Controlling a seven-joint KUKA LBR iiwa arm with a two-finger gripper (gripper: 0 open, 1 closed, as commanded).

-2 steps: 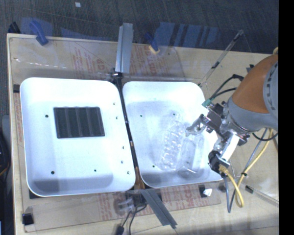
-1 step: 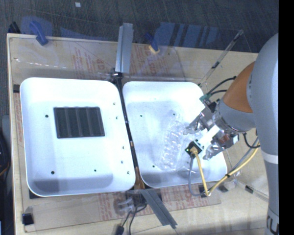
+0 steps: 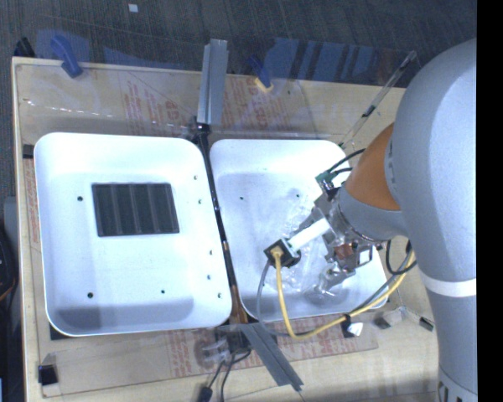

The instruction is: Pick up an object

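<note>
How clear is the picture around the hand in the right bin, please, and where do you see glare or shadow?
In the camera view, the right bin is bright, and clear, glinting things beneath the hand are hard to make out; the left bin is washed out to near-white around its dark grate, with a soft shadow along its near wall; the arm looms large and softly blurred.

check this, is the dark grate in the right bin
No, the dark grate lies in the left bin; the arm reaches into the right bin.
</note>
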